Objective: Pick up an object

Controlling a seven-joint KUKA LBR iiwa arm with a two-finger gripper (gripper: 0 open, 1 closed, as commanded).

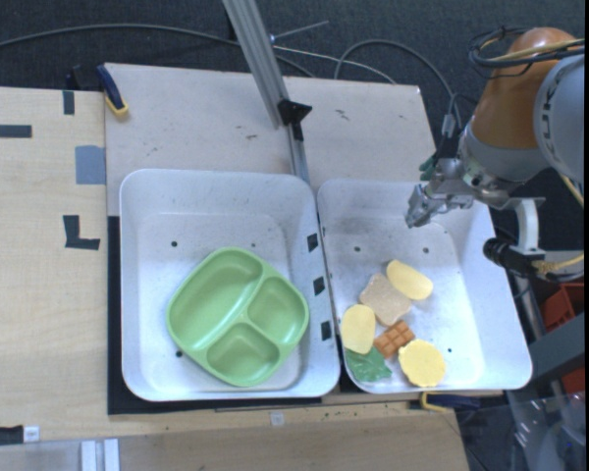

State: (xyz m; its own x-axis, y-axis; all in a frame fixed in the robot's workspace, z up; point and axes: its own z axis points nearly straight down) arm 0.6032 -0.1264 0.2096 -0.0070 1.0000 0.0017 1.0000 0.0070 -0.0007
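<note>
1. Fingers [419,211] hanging above the upper part of the right bin [471,238]; too small and dark to tell whether spread or closed, with nothing seen between them.
2. Candidate objects clustered near the bin's lower middle: a yellow oval piece [409,280] touching a tan bread-like slice [384,298], a second yellow piece [357,328], a small orange waffle-like square [395,339], a green leaf-shaped piece [370,366] and a round yellow piece [422,362]. All well apart from the fingers, lying flat on the bin floor.
3. Probably heaped loosely for picking, hence the touching and overlap.
4. Green divided plate [238,315] lying alone in the left bin [142,263], tilted against nothing visible.
5. Arm [515,116] reaching in from the right, orange band high, wrist bent downward toward the bin; likely an approach stage, no grasp yet.
</note>
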